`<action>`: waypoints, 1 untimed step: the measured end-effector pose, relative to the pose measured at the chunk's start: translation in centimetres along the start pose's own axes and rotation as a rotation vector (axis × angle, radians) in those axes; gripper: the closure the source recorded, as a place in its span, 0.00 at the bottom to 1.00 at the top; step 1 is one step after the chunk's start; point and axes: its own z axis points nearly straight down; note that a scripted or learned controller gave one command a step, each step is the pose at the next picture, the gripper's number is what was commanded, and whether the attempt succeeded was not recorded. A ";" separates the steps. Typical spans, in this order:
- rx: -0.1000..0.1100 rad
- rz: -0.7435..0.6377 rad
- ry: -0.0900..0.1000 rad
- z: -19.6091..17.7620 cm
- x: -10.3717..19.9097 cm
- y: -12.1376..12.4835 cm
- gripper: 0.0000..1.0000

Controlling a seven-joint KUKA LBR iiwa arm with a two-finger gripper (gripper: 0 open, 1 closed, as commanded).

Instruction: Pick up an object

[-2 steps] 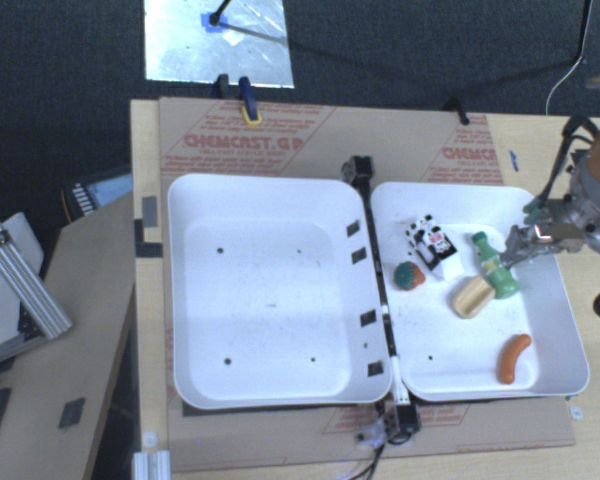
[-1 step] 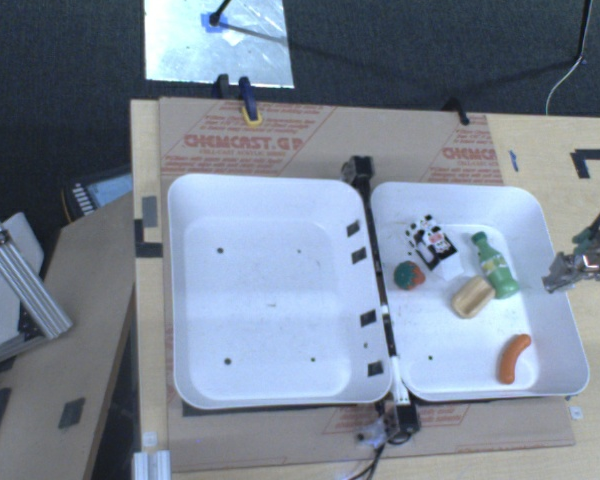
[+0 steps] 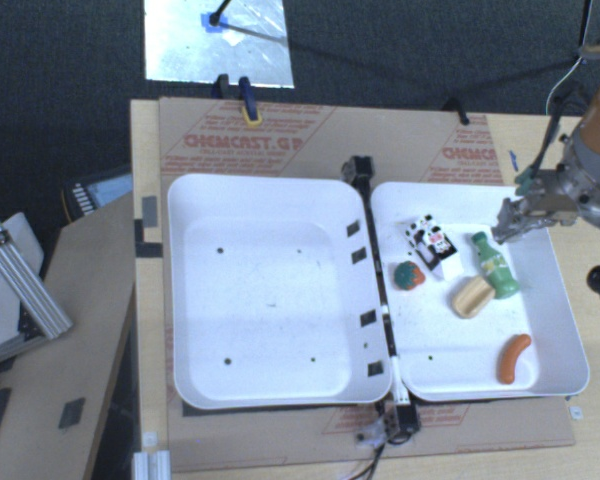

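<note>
- Bins sit side by side on the bench: the left bin (image 3: 270, 288) shows bare white floor with a few small dark specks.
- Right bin (image 3: 565, 348) holds five things — a black-and-white toy (image 3: 429, 241) near its middle, a small green-and-orange ball (image 3: 410, 275) just below that toy, a green bottle (image 3: 494, 265) lying tilted, a tan bread-like piece (image 3: 472, 296) touching the bottle's lower end, and an orange sausage-shaped piece (image 3: 513, 358) apart from the rest near the front right corner.
- Gripper (image 3: 508, 224) hangs over the right bin's far right part, just above and beside the bottle's cap end; nothing shows between its fingers.
- Jaws: too small and blurred here — I cannot tell whether they are spread or pressed together.
- Arm (image 3: 595, 153) is cut off at the frame's right edge.
- Toy's exact shape is hard to make out.
</note>
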 end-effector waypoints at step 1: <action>0.001 0.002 0.001 -5.4 7.8 0.7 1.00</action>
